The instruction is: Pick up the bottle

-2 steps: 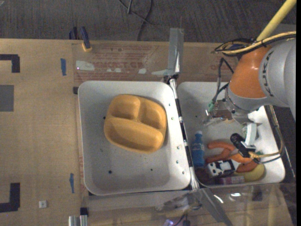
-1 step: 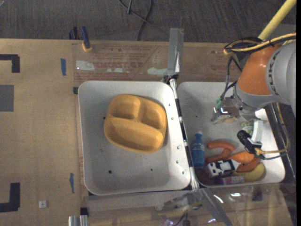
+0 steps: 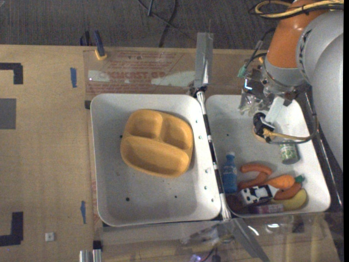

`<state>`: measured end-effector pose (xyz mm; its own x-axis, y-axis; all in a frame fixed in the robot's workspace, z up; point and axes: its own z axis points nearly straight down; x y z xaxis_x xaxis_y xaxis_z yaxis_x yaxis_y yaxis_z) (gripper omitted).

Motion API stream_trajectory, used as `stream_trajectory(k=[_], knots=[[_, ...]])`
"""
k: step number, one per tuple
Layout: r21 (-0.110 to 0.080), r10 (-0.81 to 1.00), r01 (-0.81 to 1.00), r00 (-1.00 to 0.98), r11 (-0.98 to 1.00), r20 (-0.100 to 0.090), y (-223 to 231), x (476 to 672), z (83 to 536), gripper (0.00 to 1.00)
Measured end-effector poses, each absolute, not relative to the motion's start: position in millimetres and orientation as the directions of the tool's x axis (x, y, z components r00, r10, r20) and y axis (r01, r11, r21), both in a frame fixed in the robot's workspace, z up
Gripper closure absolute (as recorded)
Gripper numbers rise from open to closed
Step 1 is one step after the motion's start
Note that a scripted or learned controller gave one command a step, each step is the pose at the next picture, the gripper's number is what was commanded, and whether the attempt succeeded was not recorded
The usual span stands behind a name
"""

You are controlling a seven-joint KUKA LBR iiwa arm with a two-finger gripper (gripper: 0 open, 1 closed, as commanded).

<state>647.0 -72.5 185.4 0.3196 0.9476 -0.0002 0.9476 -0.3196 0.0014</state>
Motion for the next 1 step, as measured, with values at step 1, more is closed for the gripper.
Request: stream_trajectory(k=[1], knots=[[0.000,0.948,0.948,0.319,-0.319,0.000,-72.3,646.8,185.1,0.00]])
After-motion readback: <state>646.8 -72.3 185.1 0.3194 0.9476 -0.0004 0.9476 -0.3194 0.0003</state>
